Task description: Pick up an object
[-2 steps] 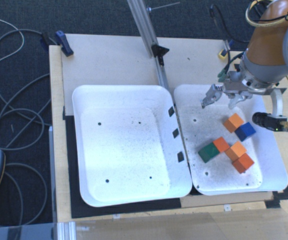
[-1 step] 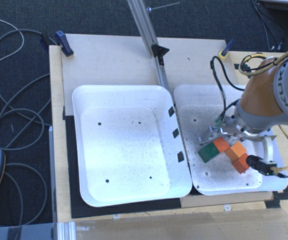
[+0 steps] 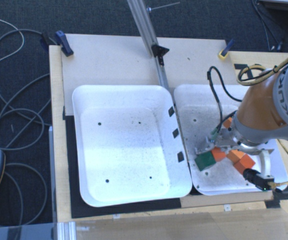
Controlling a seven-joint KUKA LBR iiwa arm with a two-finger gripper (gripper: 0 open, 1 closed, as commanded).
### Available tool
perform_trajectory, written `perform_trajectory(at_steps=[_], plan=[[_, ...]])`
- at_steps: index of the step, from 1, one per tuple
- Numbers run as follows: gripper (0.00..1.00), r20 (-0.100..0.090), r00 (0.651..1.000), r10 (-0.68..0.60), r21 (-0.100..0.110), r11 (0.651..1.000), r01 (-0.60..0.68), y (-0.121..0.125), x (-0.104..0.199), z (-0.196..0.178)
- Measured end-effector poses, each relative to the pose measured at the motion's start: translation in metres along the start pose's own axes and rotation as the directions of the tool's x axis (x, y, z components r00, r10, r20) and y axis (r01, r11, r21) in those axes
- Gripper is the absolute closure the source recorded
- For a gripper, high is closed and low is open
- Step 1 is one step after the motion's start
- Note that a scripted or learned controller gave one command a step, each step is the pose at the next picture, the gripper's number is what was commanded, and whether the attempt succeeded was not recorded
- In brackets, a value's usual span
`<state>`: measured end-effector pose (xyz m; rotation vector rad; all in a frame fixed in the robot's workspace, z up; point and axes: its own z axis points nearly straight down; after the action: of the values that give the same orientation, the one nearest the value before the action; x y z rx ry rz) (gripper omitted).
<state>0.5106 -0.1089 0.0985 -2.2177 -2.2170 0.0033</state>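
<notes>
My gripper [image 3: 210, 147] hangs low over the middle of the right bin [image 3: 194, 109], reaching in from the right. Directly below its tip lies a dark green block [image 3: 203, 161], touching or nearly touching it; I cannot tell which. A small orange block [image 3: 219, 155] sits against the green one's right side. A larger orange block [image 3: 241, 160] lies further right, partly under the arm. Another orange piece [image 3: 228, 124] peeks out beside the wrist.
The left bin [image 3: 83, 101] stands beside the right one, separated by a raised rim with black clips [image 3: 176, 133]. A metal pole [image 3: 142, 21] slants up from behind the bins. Cables loop near the arm at the bench's back right.
</notes>
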Motion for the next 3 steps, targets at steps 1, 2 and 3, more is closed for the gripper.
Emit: perform_trajectory(at_steps=[1, 2, 3], plan=[[1.00, 0.002, 1.000, -0.001, -0.004, 1.000, 0.001, 0.002, 0.000, -0.009], [1.00, 0.005, 1.000, 0.000, -0.007, 1.000, 0.000, 0.026, -0.038, -0.029], [1.00, 0.001, 1.000, -0.007, -0.006, 1.000, 0.007, 0.062, 0.028, 0.001]])
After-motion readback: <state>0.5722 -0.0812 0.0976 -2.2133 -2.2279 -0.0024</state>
